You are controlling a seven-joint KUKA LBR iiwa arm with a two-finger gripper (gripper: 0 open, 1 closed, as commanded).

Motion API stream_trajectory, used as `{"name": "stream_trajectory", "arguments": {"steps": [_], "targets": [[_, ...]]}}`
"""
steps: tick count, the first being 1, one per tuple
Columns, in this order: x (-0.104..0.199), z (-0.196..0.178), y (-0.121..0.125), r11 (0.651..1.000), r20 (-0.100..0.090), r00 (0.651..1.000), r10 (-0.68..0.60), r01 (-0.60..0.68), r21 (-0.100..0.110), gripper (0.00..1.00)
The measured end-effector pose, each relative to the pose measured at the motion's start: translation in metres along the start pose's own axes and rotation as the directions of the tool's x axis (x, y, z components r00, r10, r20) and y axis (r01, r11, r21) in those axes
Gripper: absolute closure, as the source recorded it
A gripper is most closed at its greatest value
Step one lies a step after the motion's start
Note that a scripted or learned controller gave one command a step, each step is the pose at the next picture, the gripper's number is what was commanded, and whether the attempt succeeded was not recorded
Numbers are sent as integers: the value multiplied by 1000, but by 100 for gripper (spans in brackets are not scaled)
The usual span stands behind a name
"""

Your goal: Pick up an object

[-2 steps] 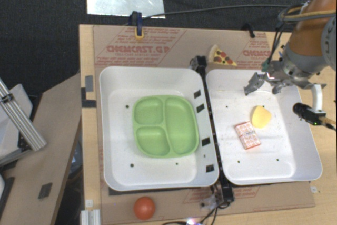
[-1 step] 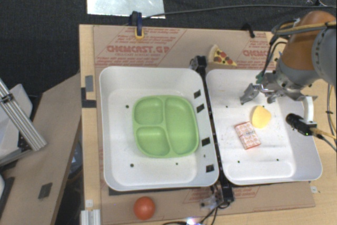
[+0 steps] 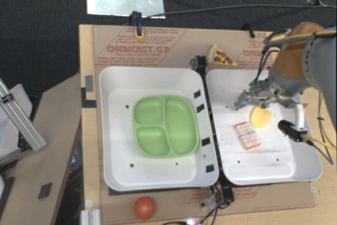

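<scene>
In the right bin (image 3: 274,168), a round yellow object (image 3: 260,117) lies near the middle. A small red and white packet (image 3: 247,135) lies flat just in front and to the left of it. My gripper (image 3: 254,101) hangs low over the back half of this bin, right behind the yellow object and very close to its far edge. Nothing shows held in it. The left bin (image 3: 118,87) holds a green divided plate (image 3: 165,125).
A toy pizza slice (image 3: 222,56) lies on the cardboard behind the right bin. An orange ball (image 3: 144,207) sits on the bench in front of the left bin. A raised black divider (image 3: 206,113) runs between the bins.
</scene>
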State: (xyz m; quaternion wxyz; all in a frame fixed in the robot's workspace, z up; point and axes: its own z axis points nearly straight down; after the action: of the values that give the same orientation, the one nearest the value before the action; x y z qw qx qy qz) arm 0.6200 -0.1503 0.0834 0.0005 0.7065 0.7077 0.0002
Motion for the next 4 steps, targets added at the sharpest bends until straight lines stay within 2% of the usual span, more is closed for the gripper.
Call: {"name": "stream_trajectory", "arguments": {"steps": [1,2,3,4], "targets": [[0,-13,1,1000,1,1000,0,0,-5,100],[-4,-77,0,1000,1,1000,2,-2,-7,100],[-5,-121,2,1000,1,1000,-2,2,-5,100],[41,-129,-5,1000,-1,1000,-5,5,0,100]]}}
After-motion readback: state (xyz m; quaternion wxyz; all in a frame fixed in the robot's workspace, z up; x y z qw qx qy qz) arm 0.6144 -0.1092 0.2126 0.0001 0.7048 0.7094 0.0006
